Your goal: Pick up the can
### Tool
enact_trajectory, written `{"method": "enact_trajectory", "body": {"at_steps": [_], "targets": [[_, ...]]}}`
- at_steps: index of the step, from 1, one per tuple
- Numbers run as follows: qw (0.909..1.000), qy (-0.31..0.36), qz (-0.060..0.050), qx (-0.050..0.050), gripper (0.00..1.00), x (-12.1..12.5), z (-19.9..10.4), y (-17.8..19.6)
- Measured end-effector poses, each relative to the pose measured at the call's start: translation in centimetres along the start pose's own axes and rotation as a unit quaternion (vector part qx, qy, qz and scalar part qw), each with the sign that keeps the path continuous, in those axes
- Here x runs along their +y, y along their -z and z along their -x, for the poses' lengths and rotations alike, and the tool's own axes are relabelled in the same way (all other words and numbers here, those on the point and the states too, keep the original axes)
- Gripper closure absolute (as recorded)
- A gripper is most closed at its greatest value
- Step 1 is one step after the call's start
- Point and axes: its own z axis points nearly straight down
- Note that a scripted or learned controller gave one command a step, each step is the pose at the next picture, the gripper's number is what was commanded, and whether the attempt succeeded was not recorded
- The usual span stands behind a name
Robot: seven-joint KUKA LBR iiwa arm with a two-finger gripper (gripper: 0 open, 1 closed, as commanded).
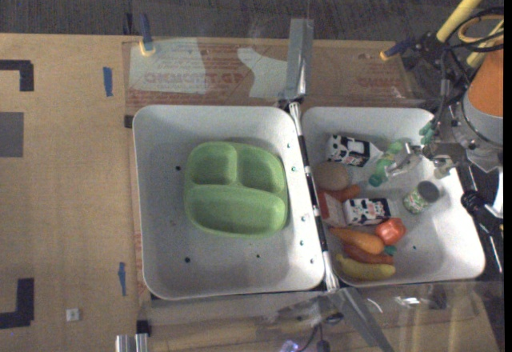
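The bench [64, 206] is light wood with black and blue tape marks. 2 shallow white bins sit side by side on it.

The left bin [152, 246] holds 1 green divided plate [237, 188] with 3 compartments, lying flat near the bin's centre.

The right bin [456, 250] holds these items:
- 2 small cow-print cartons: the upper carton [353, 150] near the top left, the lower carton [366, 211] below it.
- A brown egg-shaped item [333, 177] between the 2 cartons, at the left wall.
- A green bottle [386, 164], tilted, right of the upper carton.
- A carrot [360, 241] below the lower carton.
- A red pepper [390, 230] just beside the carrot's right end.
- A banana [364, 269] along the bottom edge.
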Motion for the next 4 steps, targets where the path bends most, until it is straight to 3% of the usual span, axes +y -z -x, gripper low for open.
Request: {"method": "enact_trajectory", "body": {"at_steps": [1,2,3,4], "targets": [[0.9998,0.020,0.003,-0.001,0.00,1.8,5.5,-12.4],[0.9981,-0.061,0.002,-0.001,0.00,7.4,1.1,-6.3],[0.9989,0.046,0.000,0.000,0.00,1.5,6.8,-9.3],[0.9991,-0.041,0.008,0.006,0.00,-4.5,7.4,-14.3]]}}
